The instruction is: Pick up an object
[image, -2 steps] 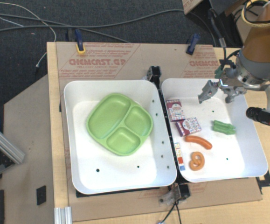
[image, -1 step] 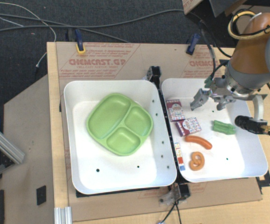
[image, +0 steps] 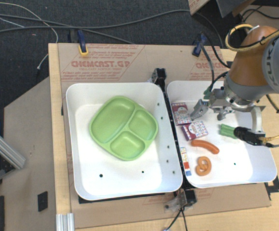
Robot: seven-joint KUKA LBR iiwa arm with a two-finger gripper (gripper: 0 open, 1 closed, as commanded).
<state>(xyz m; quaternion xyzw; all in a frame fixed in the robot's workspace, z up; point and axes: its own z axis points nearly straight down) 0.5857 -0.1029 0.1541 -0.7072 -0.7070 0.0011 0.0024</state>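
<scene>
L bin (image: 76, 129) has just the green divided plate (image: 124, 127), lying flat approx centre, well apart from the arm. Moving right, the R bin (image: 264, 170) holds the pickable stuff: maroon packet (image: 180, 113) by its left wall, narrow strip (image: 184, 160) lower down along the same wall, purple packet (image: 198, 129), orange sausage (image: 205, 147) just below that, and pretzel (image: 203, 166) towards the bottom edge. My gripper (image: 209, 112) hangs over the upper part of that bin, fingers spread w/ nothing between them. So no pick yet: descent, close and lift are all left to do, I reckon. Closest candidates are the 2 packets, just below-left of it. Both look flat, prob hard to pinch, and the sausage sits near enough to get nudged.
</scene>
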